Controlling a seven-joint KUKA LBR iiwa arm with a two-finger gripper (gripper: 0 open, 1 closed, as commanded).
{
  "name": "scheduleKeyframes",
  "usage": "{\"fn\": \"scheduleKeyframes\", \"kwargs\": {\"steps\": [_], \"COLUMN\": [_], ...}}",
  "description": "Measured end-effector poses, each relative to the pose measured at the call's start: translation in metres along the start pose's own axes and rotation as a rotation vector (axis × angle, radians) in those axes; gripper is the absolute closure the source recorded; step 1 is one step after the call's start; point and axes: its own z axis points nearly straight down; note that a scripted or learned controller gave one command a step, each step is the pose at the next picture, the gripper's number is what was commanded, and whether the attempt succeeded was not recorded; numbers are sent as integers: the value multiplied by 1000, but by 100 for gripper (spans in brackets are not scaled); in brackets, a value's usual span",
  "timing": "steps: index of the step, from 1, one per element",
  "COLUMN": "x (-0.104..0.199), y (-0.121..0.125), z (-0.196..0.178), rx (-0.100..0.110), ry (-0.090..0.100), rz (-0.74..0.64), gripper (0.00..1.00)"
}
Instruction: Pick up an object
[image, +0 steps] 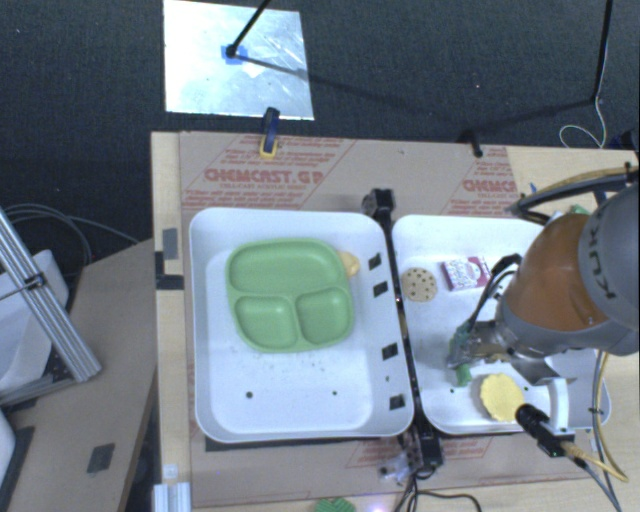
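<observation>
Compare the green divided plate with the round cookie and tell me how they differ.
The green plate lies in the left bin; the cookie lies in the right bin. The plate is far larger than the cookie. The plate is squarish with three compartments; the cookie is a flat disc. The plate is plain pale green; the cookie is tan with dark specks. Both lie flat on a bin floor, apart from the gripper.

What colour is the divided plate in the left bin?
Light green, seen in the camera view: the divided plate.

two white bins (215, 330), one green divided plate (290, 295), one cookie (419, 283), one pink packet (466, 272), one yellow disc (500, 396)
</observation>
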Motion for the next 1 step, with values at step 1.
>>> {"fn": "scheduleKeyframes", "kwargs": {"steps": [1], "x": [40], "y": [73], "z": [-95], "rx": [-9], "ry": [2], "rz": [-12], "gripper": [100]}}
